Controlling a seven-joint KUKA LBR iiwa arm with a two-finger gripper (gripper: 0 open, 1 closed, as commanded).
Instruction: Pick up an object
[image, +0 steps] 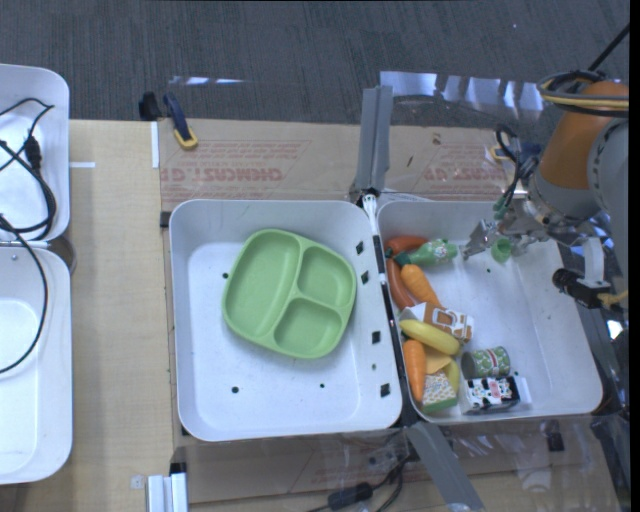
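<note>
Tool (487, 243) low in right bin (560, 330), grip unclear, green bottle (437, 252) just left.

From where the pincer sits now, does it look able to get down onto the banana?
Probably yes. The banana lies on top of the toy pile in the right bin, nothing covering it, and the pincer is over the same bin. The small carton beside it may crowd the grasp.

Two white bins are present: the left bin (200, 400) and the right bin (560, 350). One green divided plate (290, 293) lies in the left bin. To the right of that plate, in the right bin, are three carrots (420, 287), one banana (430, 335), one green bottle (433, 253), one small can (489, 362) and two small cartons (452, 322), with other items too jumbled to count.
</note>
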